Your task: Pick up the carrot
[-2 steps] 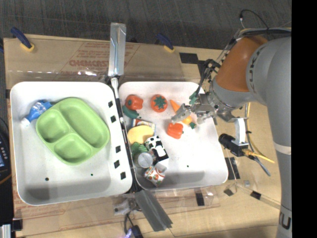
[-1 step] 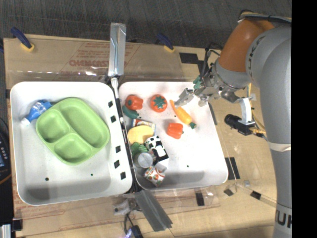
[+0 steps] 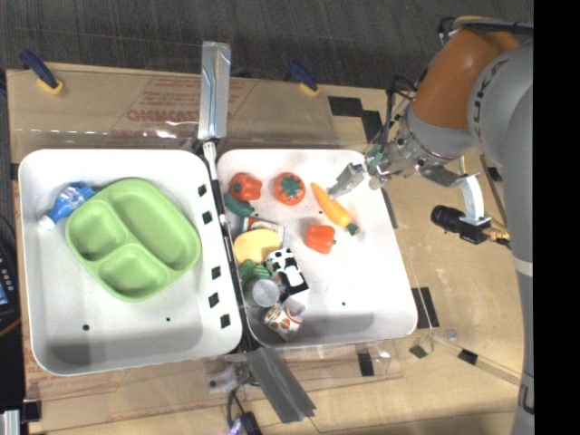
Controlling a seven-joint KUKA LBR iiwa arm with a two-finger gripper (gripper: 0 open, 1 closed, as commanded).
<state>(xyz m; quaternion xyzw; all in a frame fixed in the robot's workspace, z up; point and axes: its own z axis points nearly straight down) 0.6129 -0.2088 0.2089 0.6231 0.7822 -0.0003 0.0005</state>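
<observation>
Slim orange plastic carrot w/ green tip [image 3: 332,207] lies diagonal in right white bin [image 3: 381,284], upper-center-right of frame. Grey two-finger gripper [image 3: 348,180] just above-right of it, holding nothing; can't tell its open/closed state.

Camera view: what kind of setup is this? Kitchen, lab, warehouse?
Most likely a robot lab pick-and-place bench, not a kitchen. Two white bins sit on a taped board, toy food such as the carrot lies in the right one, and the gripper reaches in above it.

Green tray [image 3: 134,236] in left bin [image 3: 54,352] (tomatoes [image 3: 290,188] opposite).
</observation>
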